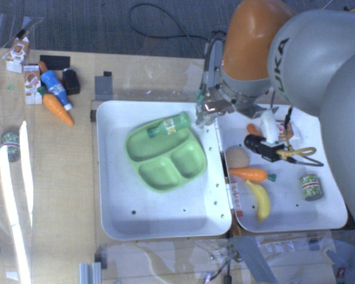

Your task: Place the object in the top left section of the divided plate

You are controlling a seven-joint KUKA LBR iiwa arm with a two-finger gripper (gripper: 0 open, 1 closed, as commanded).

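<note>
In the left bin I am seeing the green plate sitting with bare white floor all around it. The green bottle is lying across the plate's top rim. The gripper is hanging by the bins' shared edge; its opening I cannot tell.

Glossy green plastic divided plate in smooth white plastic bin.
</note>
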